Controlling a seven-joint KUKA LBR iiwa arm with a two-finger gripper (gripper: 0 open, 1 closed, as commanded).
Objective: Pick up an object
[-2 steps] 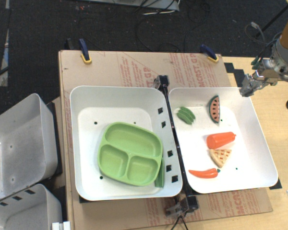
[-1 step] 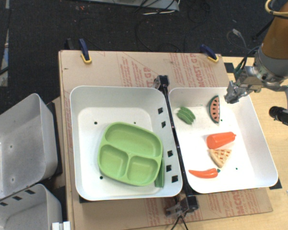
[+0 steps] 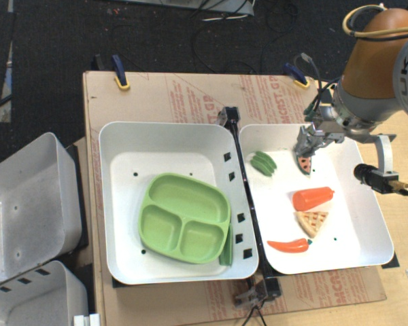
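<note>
Watermelon slice (image 3: pixel 304 163) is the likeliest target: it sits in the upper part of the right bin (image 3: pixel 367 209), and your gripper (image 3: pixel 307 147) hangs directly over it, tip at or just above its top edge. You cannot tell from this slanted view whether the jaws are apart or closed, nor whether they have anything; the slice seems to rest on the bin floor, so judge the pick as not yet made. What looks done is the approach; what is left is to close on the slice, lift it clear, and confirm it comes up with the arm. If this try slips, you have other choices in the same bin: a green pepper (image 3: pixel 263 162) just left of the slice near the divider, an orange carrot-like piece (image 3: pixel 313 197) in the middle, a waffle wedge (image 3: pixel 312 222) touching or just below it, and a red chili (image 3: pixel 290 246) nearest the front wall. They lie apart enough that one grasp need not disturb the rest, though the carrot and waffle are close. The left bin (image 3: pixel 115 182) holds a green divided plate (image 3: pixel 183 217), flat and wide, a poor fit for two fingers. Both bins are smooth, shallow white plastic sitting on a brown cardboard sheet (image 3: pixel 190 94) clamped at the back with clips (image 3: pixel 120 73). Around the bench you see dark speckled floor with cables, and more white bins (image 3: pixel 27 209) stacked at the left.
</note>
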